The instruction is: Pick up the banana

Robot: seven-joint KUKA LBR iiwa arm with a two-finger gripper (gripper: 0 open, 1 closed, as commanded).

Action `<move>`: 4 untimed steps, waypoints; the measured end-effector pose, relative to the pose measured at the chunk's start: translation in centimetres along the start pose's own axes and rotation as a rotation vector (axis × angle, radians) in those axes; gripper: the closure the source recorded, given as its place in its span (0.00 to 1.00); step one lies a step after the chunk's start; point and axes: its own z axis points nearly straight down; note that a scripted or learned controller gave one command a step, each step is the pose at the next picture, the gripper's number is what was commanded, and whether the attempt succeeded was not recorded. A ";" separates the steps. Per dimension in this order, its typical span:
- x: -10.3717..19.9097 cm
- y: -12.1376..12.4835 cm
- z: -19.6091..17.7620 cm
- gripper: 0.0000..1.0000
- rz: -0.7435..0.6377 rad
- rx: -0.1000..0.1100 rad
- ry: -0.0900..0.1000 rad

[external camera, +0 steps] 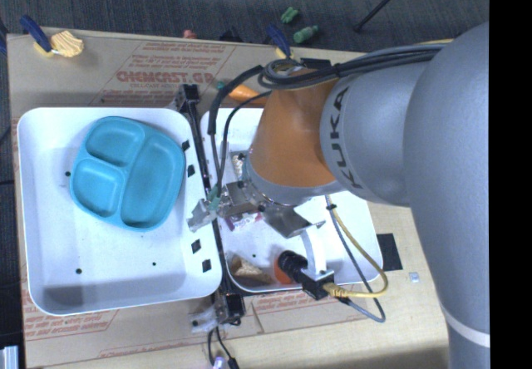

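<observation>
Grey casing and the orange band of the arm (332,143) cover most of the right bin (356,218), so little of its white floor can be seen: a strip beside the wrist and a patch near the far left corner. The gripper (237,211) hangs low over the left side of this bin, close to the wall it shares with the left bin (41,218). It is seen from above and behind, tangled in metal brackets and cables, and I cannot tell whether it is wide or narrow, or whether anything sits in it.

At the near edge of the right bin, just below the gripper, lies a brown and pale thing (249,269), blurred and partly in shadow. Beside it an orange-red thing (285,277) is half covered by the robot's own fittings. At the far left corner another orange thing (243,94) peeks out behind the cables. The banana must be somewhere under the arm in this bin, but I cannot tell which of these shapes it is.

The left bin is in plain sight and holds a blue divided plate (129,172), lying flat in its far half. Both bins rest on cardboard (150,68) with red print.
</observation>
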 end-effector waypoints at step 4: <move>-8.4 4.7 -5.0 0.00 0.166 -0.005 -0.001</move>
